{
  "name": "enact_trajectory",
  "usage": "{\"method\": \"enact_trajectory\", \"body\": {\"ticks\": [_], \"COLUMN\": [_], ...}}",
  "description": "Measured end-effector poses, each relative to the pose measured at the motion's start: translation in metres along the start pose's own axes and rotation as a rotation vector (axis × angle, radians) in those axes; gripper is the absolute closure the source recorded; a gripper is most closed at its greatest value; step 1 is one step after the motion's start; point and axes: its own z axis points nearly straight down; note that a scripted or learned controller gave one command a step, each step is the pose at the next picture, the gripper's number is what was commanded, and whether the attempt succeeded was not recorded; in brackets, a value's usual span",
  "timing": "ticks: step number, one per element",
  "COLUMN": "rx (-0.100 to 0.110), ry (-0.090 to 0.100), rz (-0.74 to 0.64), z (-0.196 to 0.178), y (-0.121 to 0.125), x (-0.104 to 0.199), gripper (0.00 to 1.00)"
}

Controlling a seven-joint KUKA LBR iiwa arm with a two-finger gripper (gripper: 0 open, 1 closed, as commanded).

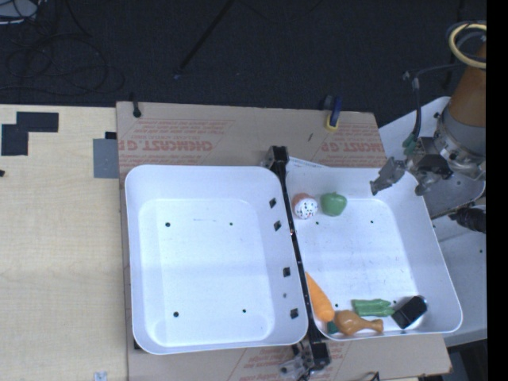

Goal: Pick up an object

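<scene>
Jaws (403, 175) hang over my right bin's (444, 280) far right rim; whether parted, I cannot tell. Green ball (334, 204) sits far left.

Two white bins, the left bin (208, 256) and the right bin (373, 252), sit on brown cardboard (238, 133) printed with red lettering. In the right bin's upper left lie a white ball with red speckles (305, 206) and a green ball (334, 204). Toward the lower right of the frame lie an orange carrot (318, 296), a green stick (371, 307), a tan-orange toy (355, 322) and a black block (409, 311).
</scene>
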Motion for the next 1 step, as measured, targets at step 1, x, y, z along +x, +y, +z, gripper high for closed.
{"method": "enact_trajectory", "body": {"ticks": [1], "rx": [0.019], "ry": [0.006], "rz": [0.002], "z": [0.1432], "y": [-0.057], "x": [-0.0046], "gripper": [0.0]}}
